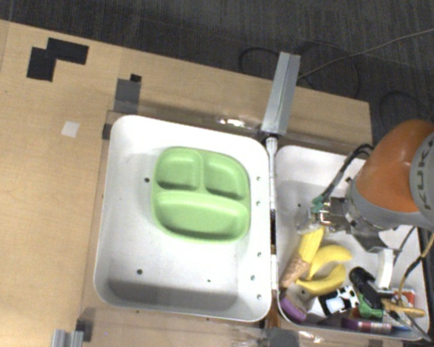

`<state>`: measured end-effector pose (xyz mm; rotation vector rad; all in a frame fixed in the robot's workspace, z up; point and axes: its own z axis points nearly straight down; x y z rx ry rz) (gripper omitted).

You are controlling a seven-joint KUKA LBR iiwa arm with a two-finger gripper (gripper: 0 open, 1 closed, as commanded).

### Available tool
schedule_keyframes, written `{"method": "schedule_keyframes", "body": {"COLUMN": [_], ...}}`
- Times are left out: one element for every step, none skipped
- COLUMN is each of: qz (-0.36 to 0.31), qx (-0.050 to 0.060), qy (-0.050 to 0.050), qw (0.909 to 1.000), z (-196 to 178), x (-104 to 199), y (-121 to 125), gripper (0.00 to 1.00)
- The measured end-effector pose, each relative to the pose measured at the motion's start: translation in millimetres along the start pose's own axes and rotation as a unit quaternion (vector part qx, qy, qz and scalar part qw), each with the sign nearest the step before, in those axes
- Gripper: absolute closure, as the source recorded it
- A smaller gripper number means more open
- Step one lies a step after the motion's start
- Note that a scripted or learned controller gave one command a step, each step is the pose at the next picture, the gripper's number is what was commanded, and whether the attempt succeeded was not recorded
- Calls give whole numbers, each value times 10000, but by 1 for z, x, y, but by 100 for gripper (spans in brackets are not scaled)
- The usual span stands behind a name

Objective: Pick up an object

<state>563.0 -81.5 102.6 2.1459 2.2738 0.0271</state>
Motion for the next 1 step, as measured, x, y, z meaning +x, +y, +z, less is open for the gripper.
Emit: {"method": "schedule_keyframes", "body": {"qz": [154], "qx": [85], "qy": [-7], "qw": [9998], "z": [-82], "x": [39], "y": [49], "gripper": [100]}}
